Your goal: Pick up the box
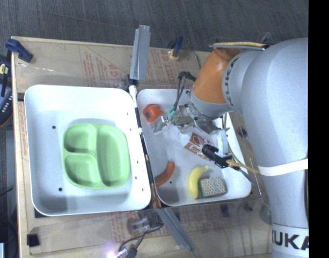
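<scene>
Right bin [153,160]: one box [197,143], one banana [195,180], one sausage [165,173], one sponge [213,186], one tomato [152,112]. Left bin [41,112]: one green tray [96,155]. Gripper [163,123] state: cannot tell.

- We note two bins side by side: left bin [41,144] holds a divided plate [96,156].
- Right bin [153,98]: tomato [152,112] at far left corner, sausage [165,173] near front, banana [195,180] beside it, box [213,186] touching banana's right.
</scene>
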You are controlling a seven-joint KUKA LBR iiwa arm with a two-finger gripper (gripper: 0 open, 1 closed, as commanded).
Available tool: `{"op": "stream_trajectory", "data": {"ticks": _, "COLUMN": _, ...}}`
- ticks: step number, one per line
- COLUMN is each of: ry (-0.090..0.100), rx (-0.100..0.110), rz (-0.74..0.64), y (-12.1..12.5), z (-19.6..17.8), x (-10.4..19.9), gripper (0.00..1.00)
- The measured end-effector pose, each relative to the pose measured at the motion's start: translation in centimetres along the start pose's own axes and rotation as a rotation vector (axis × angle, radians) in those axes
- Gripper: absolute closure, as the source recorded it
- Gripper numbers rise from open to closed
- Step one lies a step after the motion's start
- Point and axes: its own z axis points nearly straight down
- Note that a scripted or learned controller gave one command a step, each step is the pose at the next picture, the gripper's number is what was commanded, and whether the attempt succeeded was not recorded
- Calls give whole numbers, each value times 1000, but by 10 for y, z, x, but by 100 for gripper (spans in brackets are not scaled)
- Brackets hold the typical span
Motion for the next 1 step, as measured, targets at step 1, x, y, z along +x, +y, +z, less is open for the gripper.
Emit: {"op": "stream_trajectory", "data": {"ticks": 1, "ry": -2, "rx": -5, "rz": -288, "y": 47, "z": 9, "x": 14, "gripper": 0}}
